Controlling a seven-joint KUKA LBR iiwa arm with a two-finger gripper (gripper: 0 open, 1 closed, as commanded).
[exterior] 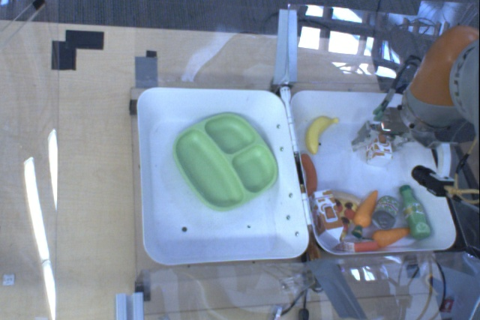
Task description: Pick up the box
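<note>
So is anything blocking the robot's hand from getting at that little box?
Nothing visible does. The gripper sits directly over the small white and orange box in the right bin. The banana lies apart to its left, the other items nearer the front edge.

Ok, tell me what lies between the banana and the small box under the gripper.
Bare white floor of the right bin, seen in the camera view: nothing sits between the banana and the box below the gripper.

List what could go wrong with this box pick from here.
1. The gripper sits over the small box, hiding its edges, so the grasp may land off-centre and slip.
2. The box lies alone on bare bin floor; a poor closing could push it toward the banana instead of lifting it.
</note>
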